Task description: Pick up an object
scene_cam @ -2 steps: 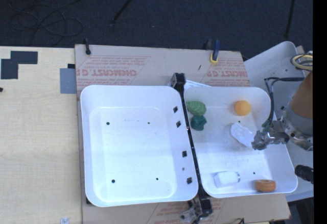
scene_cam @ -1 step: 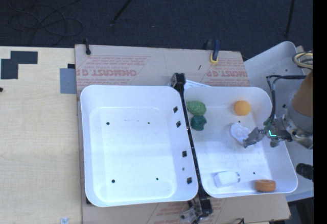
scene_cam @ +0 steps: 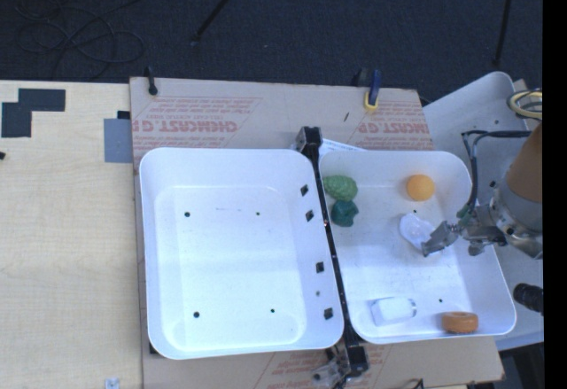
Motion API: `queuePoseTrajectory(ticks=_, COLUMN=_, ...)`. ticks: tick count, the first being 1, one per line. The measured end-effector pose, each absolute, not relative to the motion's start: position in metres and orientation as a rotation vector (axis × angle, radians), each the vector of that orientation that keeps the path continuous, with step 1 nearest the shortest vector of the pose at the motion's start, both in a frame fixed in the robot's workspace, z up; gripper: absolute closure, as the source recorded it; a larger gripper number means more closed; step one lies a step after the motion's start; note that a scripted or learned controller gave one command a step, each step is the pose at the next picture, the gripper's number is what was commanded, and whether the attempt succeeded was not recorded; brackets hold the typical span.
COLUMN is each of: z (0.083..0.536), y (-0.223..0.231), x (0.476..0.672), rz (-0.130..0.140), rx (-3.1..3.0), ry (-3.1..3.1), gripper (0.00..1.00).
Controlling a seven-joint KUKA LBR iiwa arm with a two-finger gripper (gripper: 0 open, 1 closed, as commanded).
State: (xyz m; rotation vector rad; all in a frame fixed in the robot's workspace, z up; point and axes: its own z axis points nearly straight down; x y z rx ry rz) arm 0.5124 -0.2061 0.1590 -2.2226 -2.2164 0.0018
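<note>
My gripper [scene_cam: 452, 244] hangs low over the right side of the right bin [scene_cam: 478, 290], reaching in from the right. It is open with nothing between its fingers. Its left fingertip [scene_cam: 431, 245] sits right beside a small pale translucent object [scene_cam: 413, 228], touching or nearly touching it. An orange ball [scene_cam: 420, 187] lies farther back. A light green lump [scene_cam: 340, 187] and a dark teal lump [scene_cam: 344, 213] rest against the bin's left wall. Near the front lie a white block [scene_cam: 392, 309] and an orange disc [scene_cam: 460, 322].
The left bin [scene_cam: 155, 201] adjoins the right one along a black divider with clips [scene_cam: 321, 228]. Both bins rest on a cardboard sheet [scene_cam: 266, 117]. A blue and yellow clamp [scene_cam: 373, 93] stands at the cardboard's back edge. Cables [scene_cam: 483, 139] run by the arm at right.
</note>
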Motion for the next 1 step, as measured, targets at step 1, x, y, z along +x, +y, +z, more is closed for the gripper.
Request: queuePoseTrajectory(ticks=1, z=0.1590, y=-0.2061, x=0.5124, rz=0.002, rx=-2.223, ry=-2.216, gripper=0.00)
